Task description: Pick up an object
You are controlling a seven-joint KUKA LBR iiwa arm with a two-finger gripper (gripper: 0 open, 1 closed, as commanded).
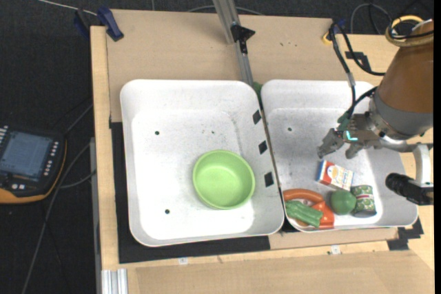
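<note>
The arm (pixel 412 79) is bulky, with a wide orange band above a grey wrist ring. Behind the claw (pixel 342 142), black cables loop along the arm. The claw itself is dark grey metal, with a small teal light at its base.

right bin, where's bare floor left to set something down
Free: the right bin's far half, from its back rim down to the gripper, and the strip along the divider. Crowded: the near corner, where the small carton, green ball, can and orange-green toy cluster.
</note>
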